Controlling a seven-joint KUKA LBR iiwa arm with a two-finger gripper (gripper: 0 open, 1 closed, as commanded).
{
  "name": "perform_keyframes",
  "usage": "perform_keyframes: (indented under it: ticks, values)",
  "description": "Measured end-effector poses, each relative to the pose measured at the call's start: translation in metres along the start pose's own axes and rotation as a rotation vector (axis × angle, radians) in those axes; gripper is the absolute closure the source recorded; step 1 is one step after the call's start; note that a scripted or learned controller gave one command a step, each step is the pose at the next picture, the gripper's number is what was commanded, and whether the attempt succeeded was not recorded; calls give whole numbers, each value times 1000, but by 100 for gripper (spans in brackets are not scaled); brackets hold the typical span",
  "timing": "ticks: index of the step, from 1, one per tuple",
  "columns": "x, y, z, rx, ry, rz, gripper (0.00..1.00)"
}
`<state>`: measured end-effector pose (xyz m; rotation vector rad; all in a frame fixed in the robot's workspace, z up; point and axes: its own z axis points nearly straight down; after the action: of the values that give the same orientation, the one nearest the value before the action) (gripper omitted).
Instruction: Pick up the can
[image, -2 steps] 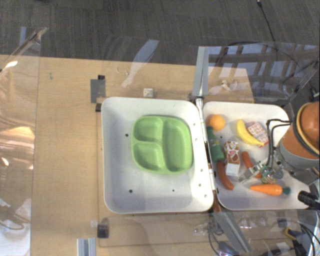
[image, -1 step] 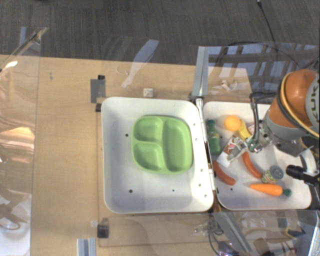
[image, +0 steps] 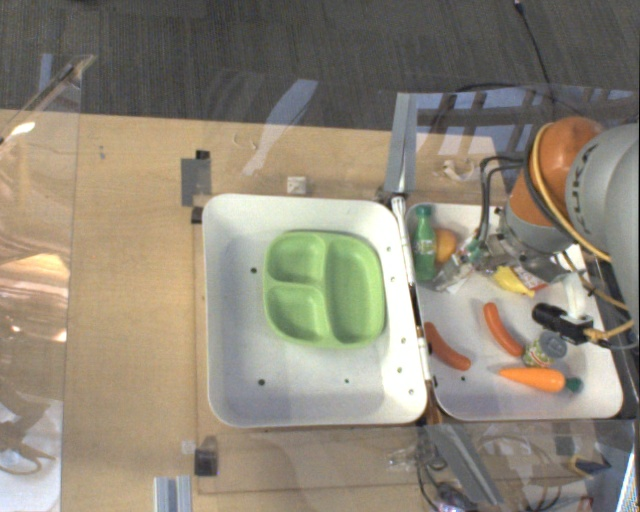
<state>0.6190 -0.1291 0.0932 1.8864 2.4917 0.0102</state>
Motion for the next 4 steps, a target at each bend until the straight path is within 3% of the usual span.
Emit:
perform_keyframes:
  ticks: [1, 2, 3, 4]
  values:
    - [-55, 37, 3, 18, 14, 7, 0]
    - [-32, -6, 0, -2, 0, 132, 0]
    - [-84, 13, 7, 84, 56, 10, 0]
    - [-71, 14, 6, 77, 19, 29, 0]
